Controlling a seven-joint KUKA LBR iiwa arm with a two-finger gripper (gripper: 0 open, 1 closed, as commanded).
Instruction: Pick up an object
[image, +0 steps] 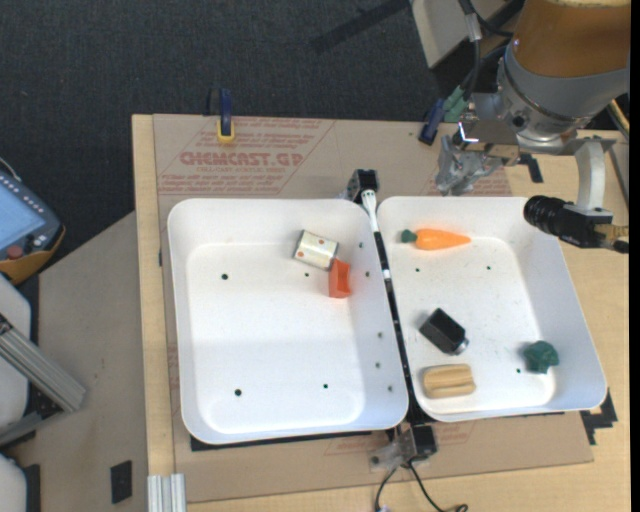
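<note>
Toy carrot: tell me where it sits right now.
The toy carrot lies in the right bin, near its far edge towards the divider, with the black block nearer the camera.

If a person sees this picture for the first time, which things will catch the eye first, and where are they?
The orange carrot stands out most, lying near the back of the right bin. Next comes the small orange block beside a white cube in the left bin. The gripper hangs above the bench, beyond the right bin's back rim.

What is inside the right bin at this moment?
The right bin holds a toy carrot, a black block, a tan bread-like piece and a small green object. Nothing covers them; the gripper sits beyond the far rim.
</note>
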